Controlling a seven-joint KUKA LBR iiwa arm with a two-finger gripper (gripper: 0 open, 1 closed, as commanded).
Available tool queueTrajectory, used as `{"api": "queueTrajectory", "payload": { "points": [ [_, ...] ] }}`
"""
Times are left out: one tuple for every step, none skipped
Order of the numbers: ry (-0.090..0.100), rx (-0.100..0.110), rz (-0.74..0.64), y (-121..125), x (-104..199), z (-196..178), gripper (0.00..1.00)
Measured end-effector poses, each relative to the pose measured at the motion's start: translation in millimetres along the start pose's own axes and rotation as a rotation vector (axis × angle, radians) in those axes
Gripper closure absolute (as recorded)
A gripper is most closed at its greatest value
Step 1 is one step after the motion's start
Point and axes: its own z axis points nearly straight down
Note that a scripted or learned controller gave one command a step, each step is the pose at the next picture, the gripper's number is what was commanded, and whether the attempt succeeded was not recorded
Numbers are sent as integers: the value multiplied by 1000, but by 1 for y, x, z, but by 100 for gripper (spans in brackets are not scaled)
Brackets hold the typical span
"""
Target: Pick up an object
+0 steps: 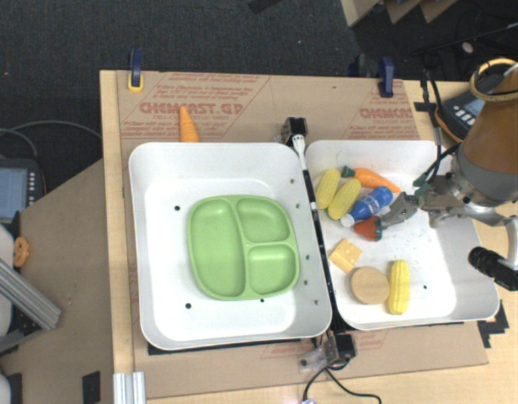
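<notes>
The arm (493, 137) reaches in from the right over the right bin (444, 297), its orange band above the grey wrist, and the tool (403, 211) sits low among the toy food near the middle of that bin. Its dark fingers point left toward a blue bottle (370, 204) and a small red piece (370, 229) just below it; the tips seem to lie just beside these two, but the dark metal blurs together there and whether the fingers are spread or pressed together cannot be told, nor is anything plainly seen between them. Left of the bottle lie two yellow corn cobs (336, 192), side by side and tilted, near the bin's left wall. An orange carrot (375, 178) lies above the bottle, toward the far wall. Lower in the same bin are a pale yellow cheese block (345, 255), a tan round disc (369, 285) just below it, and a third corn cob (398, 286) standing beside the disc on its right. The left bin (157, 183) holds a green divided plate (242, 247) with three compartments. Another carrot (188, 125) lies on the bench (242, 99) beyond the left bin.
</notes>
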Motion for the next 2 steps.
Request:
{"api": "queueTrajectory", "payload": {
  "points": [
    [-4,-9,-4,110,-30,27,0],
    [2,8,0,96,-32,114,0]
  ]
}}
